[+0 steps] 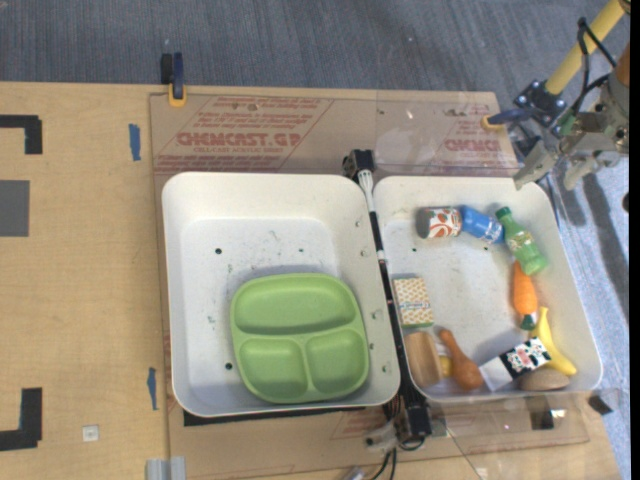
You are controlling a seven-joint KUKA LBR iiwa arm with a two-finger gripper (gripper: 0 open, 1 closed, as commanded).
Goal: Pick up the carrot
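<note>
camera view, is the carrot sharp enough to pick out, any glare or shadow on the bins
Camera view: the carrot is small and slightly soft but its orange stands out against the right bin; lighting is even and diffuse, no harsh glare on the white plastic; faint shadow lies behind the green tray in the left bin; the gripper at the upper right looks blurred.

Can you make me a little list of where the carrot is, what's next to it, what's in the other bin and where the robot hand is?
carrot: right bin, by its right wall
above carrot: green bottle
below carrot: banana
left bin: green tray
gripper: over the right bin's top right corner, away from the carrot
carrot picked up: not yet
</note>
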